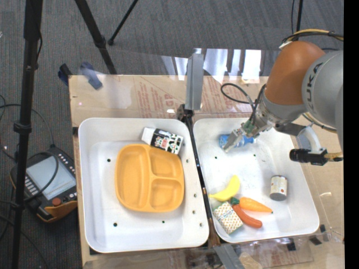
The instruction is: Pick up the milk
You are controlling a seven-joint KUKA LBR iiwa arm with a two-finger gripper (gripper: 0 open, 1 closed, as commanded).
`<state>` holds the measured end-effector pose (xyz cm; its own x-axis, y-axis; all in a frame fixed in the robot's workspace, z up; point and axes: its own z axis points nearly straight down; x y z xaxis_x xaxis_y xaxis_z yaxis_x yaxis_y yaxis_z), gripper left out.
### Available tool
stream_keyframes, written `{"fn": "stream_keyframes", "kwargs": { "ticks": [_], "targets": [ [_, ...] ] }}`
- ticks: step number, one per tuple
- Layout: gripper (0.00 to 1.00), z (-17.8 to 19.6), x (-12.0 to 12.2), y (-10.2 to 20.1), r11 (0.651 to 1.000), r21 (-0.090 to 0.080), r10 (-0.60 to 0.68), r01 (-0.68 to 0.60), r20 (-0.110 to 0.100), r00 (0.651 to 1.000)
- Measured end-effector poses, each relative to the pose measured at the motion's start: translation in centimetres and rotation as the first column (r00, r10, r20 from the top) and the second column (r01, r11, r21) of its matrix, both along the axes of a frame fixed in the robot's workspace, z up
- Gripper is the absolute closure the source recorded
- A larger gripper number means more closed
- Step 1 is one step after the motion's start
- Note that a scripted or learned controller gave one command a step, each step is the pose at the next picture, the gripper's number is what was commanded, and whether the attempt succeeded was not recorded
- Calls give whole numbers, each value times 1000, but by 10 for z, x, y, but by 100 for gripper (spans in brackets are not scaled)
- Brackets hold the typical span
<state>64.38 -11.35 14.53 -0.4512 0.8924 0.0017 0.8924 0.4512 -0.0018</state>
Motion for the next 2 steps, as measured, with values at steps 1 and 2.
{"fn": "stream_keyframes", "kwargs": {
  "ticks": [1,2],
  "targets": [
    [0,-59,-17,-100,985,1,174,-174,2,985],
    [0,-58,-80,-98,947,2,320,-320,2,947]
  ]
}}
